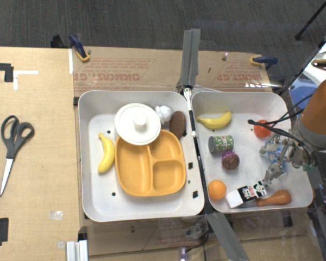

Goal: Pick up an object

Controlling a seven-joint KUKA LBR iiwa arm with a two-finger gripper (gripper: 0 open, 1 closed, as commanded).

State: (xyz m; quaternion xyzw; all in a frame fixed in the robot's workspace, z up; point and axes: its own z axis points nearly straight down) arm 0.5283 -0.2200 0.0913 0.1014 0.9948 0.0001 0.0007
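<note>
The surface point(32, 200) carries two white bins side by side, and the right bin point(244, 98) is where the work stands, with the arm point(320, 113) coming in at its three o'clock edge. The left bin point(89, 162) holds a yellow divided tray point(152, 170), a white lid point(138, 124) at the tray's eleven o'clock, a banana point(105, 153) at its nine o'clock and a dark brown object point(177, 124) at its one o'clock. In the right bin the hand point(275, 159) hangs low toward four o'clock, just above a black-and-white box point(249, 193); whether its fingers are spread or closed I cannot tell, as they blur into cables and metal. The likeliest target, in my judgement, is that box or the orange carrot-like piece point(274, 198) touching it at five o'clock. The risk is crowding: both lie close to the bin's near wall, so a finger may strike the rim or push the box against its neighbour instead of closing around it (a nudge could also send the orange point(217, 190), just beside the box's left end, rolling). Further off sit a second banana point(215, 120) at eleven o'clock, a green can point(221, 143), a purple ball point(230, 160) and a red piece point(262, 129) near the wrist; scissors point(11, 145) lie well apart at the far left.
</note>
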